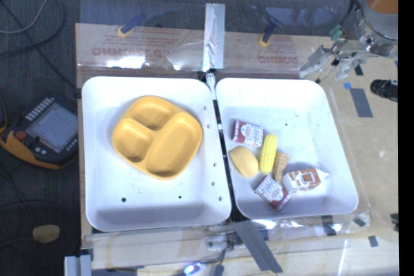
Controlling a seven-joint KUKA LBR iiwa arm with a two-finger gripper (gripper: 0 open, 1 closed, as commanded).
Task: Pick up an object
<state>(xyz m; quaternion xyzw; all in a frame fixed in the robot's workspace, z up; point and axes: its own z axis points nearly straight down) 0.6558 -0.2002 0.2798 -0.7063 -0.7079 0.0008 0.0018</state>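
the gripper (323, 64) hovered beyond the right bin (336, 139) with fingers spread, holding nothing; corn (268, 152) lay among packets; a yellow tray (157, 136) filled the left bin (103, 203)

teach pendant (48, 132): orange and grey, on the carpet (39, 61), way off to the view's left of the gripper (321, 64) and lower down

cables (35, 0): looping over the carpet, far left of the gripper

silver tape strip (215, 35): upright at the bins' back edge, left of the gripper

clips (131, 25): blue and yellow, one near the gripper's left, one further out

tan lump (45, 233): on the floor, far corner from the gripper, can't tell what it is
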